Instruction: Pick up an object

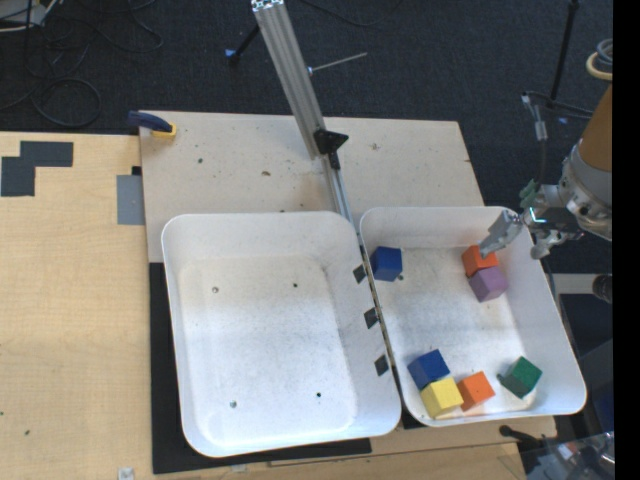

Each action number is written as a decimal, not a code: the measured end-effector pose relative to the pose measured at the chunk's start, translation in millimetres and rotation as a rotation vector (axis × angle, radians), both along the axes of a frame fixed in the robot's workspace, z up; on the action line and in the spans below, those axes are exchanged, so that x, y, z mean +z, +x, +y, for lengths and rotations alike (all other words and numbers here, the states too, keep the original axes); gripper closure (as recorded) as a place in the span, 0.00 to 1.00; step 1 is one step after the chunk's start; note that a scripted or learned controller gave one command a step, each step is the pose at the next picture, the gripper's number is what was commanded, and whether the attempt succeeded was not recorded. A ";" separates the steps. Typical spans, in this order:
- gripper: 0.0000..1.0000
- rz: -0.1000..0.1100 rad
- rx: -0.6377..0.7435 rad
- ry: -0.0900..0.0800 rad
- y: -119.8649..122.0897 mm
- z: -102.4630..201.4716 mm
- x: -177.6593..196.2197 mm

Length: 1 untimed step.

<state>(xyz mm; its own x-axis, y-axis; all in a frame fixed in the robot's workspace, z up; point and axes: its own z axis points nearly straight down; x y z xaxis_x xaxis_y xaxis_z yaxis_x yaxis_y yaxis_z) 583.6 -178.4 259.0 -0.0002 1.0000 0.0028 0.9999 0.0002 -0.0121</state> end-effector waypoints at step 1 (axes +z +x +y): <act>0.00 -0.004 0.000 -0.001 0.7 -0.1 2.2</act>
<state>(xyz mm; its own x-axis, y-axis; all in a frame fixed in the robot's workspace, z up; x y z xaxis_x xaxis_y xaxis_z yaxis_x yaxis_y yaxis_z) 584.2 -178.6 261.2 -0.0007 1.0000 0.0018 1.0000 0.0007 -0.0080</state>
